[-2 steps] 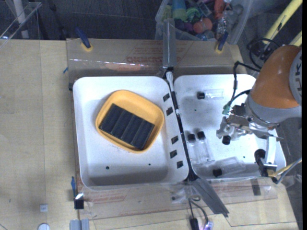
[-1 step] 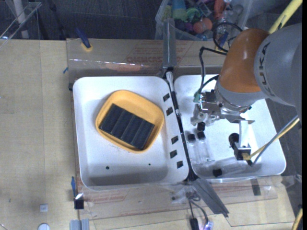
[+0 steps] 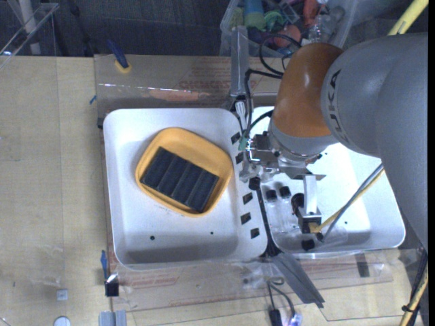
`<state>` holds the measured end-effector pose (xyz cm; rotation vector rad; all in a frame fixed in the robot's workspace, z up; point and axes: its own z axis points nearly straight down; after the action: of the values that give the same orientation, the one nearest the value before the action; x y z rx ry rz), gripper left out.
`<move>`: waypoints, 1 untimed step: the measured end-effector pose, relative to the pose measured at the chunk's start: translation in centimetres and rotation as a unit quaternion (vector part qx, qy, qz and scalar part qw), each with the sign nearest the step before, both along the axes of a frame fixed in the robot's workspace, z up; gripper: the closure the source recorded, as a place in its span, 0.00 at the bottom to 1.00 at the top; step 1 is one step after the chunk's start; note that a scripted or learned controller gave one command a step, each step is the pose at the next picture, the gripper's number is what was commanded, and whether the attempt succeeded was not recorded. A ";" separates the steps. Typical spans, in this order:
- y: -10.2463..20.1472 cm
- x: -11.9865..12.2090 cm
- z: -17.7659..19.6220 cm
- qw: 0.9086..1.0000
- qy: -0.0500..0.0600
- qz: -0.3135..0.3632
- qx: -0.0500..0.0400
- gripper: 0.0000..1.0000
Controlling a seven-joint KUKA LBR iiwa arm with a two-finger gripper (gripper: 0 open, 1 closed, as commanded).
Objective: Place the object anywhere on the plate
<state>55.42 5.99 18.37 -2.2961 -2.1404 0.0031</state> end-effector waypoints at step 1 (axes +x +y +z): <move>0.0 0.0 0.0 1.000 0.000 0.000 0.000 0.00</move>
<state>55.43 5.95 18.37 -2.2973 -2.1394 0.0028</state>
